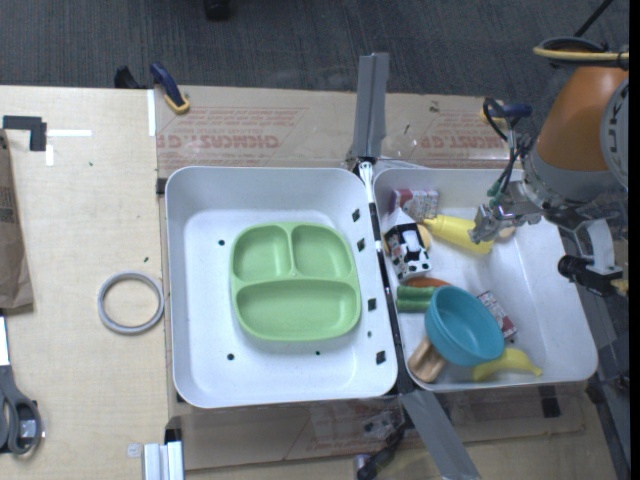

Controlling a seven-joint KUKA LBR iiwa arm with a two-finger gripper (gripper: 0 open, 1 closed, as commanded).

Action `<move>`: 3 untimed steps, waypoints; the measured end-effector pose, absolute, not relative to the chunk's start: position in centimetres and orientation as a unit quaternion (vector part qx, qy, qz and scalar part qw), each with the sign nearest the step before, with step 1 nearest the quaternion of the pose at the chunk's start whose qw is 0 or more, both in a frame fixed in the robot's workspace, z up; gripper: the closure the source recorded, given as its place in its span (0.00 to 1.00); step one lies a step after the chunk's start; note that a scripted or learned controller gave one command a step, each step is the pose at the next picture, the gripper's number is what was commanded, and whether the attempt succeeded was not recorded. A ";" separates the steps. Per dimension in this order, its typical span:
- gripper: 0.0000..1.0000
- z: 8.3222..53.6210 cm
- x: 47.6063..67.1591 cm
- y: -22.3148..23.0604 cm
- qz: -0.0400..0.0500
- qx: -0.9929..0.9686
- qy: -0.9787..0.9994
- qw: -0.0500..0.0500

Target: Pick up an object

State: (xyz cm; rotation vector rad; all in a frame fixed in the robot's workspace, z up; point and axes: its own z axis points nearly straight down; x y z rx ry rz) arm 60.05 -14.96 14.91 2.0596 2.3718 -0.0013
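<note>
Right-hand bin (560,368) was the busy one: gripper (487,226) sat at the yellow banana's (455,232) right end, banana running left, can't tell abt grip state tbh.

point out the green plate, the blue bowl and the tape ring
green plate (296,280), camera view, on its centre divider
blue bowl (463,326), camera view, inside its hollow
tape ring (106,313), camera view, on its left rim

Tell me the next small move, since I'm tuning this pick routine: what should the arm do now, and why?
Probably lower the tool a little onto the yellow banana-like piece in the right bin. The tool sits at that piece's right end, whereas the blue bowl and other items lie farther toward the bin's front.
</note>
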 end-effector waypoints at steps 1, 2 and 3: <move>1.00 12.3 64.6 -11.1 0.000 0.769 0.639 0.001; 1.00 9.7 66.1 -21.4 0.001 0.802 0.597 0.004; 0.00 9.5 66.3 -20.5 0.005 0.800 0.600 0.001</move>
